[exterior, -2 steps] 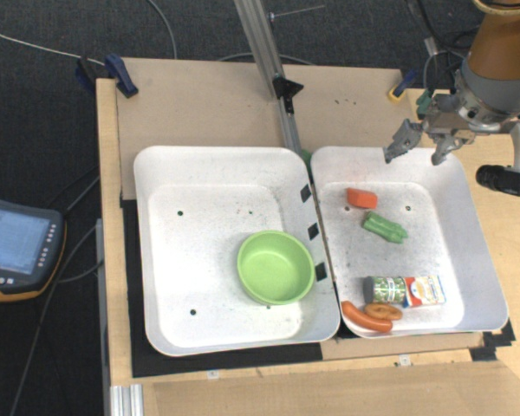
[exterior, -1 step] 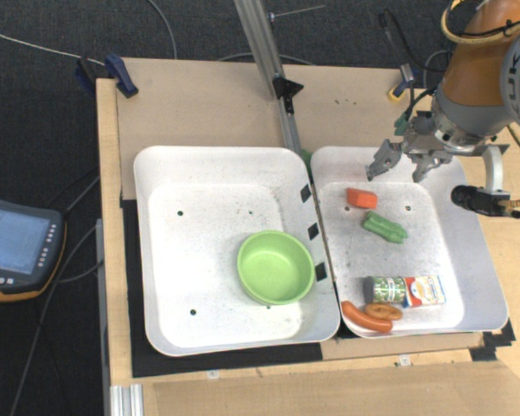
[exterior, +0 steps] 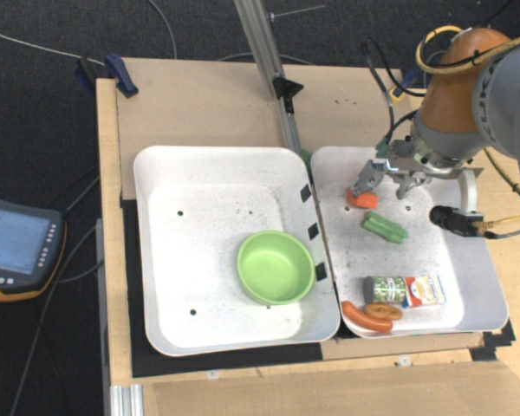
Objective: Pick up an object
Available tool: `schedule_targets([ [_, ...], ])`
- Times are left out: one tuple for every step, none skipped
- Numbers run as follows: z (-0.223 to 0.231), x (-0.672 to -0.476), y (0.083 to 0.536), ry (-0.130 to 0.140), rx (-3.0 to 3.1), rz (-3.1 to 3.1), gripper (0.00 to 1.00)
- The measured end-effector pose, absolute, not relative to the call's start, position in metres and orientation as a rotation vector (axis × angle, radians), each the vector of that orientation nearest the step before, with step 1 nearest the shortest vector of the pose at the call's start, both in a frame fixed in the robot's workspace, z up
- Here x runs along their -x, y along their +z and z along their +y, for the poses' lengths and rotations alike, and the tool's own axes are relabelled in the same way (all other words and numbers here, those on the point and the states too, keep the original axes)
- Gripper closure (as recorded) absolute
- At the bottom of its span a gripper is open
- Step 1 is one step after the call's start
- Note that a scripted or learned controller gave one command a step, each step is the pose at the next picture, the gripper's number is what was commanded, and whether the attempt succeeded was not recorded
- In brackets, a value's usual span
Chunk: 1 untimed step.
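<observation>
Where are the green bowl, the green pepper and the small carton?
green bowl [exterior: 276, 268], camera view, centre of its inside.
green pepper [exterior: 385, 228], camera view, middle of its body.
small carton [exterior: 425, 290], camera view, its top face.

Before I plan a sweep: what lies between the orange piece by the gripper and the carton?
The green pepper, shown in the camera view.
</observation>
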<state>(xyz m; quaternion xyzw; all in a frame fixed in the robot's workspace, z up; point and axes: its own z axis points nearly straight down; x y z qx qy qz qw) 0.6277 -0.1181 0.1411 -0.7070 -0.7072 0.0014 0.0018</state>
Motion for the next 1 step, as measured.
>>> schedule_targets([
  [-0.1177,-0.6267,0.0935,0.003,2.219,-2.22,0.0],
])
